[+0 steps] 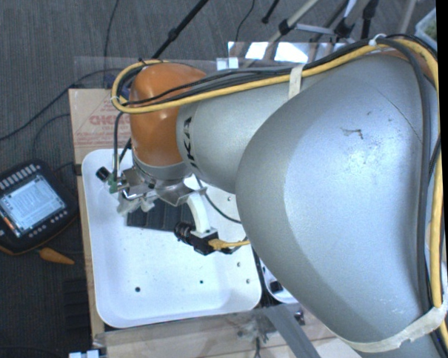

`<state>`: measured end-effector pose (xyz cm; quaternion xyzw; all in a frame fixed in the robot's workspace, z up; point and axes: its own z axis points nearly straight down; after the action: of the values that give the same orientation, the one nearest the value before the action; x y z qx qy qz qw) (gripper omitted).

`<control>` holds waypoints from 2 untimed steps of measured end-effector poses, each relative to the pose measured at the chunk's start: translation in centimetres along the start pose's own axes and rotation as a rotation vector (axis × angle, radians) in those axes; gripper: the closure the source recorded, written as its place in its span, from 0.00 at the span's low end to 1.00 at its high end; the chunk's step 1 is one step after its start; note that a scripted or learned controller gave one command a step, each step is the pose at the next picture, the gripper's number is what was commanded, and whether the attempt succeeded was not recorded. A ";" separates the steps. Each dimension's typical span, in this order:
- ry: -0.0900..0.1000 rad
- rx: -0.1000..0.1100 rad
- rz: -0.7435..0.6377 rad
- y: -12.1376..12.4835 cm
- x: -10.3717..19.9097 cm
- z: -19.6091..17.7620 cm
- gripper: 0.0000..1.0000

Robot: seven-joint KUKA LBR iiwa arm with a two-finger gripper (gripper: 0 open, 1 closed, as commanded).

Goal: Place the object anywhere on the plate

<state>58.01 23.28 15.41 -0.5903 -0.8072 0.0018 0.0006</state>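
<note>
My gripper [150, 209] hangs low over the back part of the left white bin [163, 303], below the orange band [158, 118] of the wrist. Its dark body sits close to the bin floor, seen from above, and I cannot make out how it stands or whether anything is in it. The big grey arm [343, 191] covers the whole right half of the view and hides the right bin and whatever lies there.
A black connector with a yellow cable [204, 241] hangs off the wrist over the bin's middle. Two small dark specks [138, 290] lie on the bin floor near the front. A teach pendant [29, 205] lies on the floor at left. Cardboard [95, 121] sits behind the bin.
</note>
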 end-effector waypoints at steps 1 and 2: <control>0.000 -0.017 -0.527 -6.5 -3.5 6.4 1.00; -0.001 -0.005 -0.817 -2.9 -0.7 -10.7 1.00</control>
<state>55.52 21.73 26.13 -0.2211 -0.9753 -0.0004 -0.0006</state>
